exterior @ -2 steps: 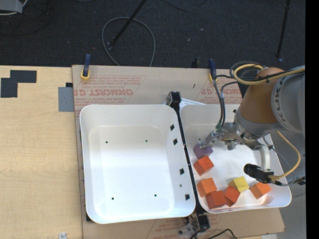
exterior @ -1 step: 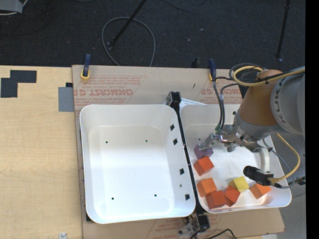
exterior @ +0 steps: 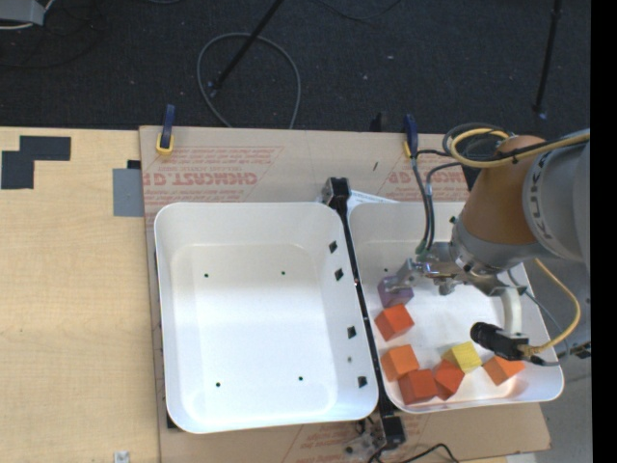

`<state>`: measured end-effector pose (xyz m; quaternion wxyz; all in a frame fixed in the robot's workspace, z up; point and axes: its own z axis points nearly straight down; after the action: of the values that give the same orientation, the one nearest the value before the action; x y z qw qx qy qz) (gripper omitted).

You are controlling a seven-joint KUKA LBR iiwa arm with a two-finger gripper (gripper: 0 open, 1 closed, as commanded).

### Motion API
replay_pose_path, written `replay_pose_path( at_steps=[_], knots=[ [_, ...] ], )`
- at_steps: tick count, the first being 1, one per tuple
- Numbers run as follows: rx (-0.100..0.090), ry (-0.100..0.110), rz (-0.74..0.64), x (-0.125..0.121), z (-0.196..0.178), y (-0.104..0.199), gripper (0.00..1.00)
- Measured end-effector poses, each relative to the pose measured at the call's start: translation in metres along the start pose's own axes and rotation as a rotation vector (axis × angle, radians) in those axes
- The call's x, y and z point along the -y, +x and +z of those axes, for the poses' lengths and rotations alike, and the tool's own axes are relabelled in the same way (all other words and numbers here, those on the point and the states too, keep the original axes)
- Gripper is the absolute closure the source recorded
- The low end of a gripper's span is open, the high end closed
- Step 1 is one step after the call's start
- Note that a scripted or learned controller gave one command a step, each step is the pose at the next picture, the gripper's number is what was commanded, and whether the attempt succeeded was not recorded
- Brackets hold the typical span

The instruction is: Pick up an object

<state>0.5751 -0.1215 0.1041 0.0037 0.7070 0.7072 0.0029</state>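
Observation:
Several small blocks lie in the right bin (exterior: 386, 220). An orange block (exterior: 393, 321) sits near the bin's left wall, and another orange block (exterior: 401, 361) lies below it. Two red blocks (exterior: 431, 383) touch each other at the front, with a yellow block (exterior: 465, 357) and a further orange block (exterior: 501, 369) to their right. My gripper (exterior: 396, 288) hangs low in this bin, just above the upper orange block in the picture. The grey wrist hides how it stands, and I see no block in it.
The left bin (exterior: 183, 258) stands beside the right one, with a black divider (exterior: 349, 287) where their rims meet. The arm's orange band (exterior: 496, 205) and its cables (exterior: 540, 307) hang over the right bin's far right side. Cardboard (exterior: 231, 167) lies under both bins.

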Motion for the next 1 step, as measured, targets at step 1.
replay_pose_path(
  at_steps=[1],
  knots=[
    [0.000, -0.004, -0.024, -0.0051, 0.0001, 0.0023, 0.00]
  ],
)
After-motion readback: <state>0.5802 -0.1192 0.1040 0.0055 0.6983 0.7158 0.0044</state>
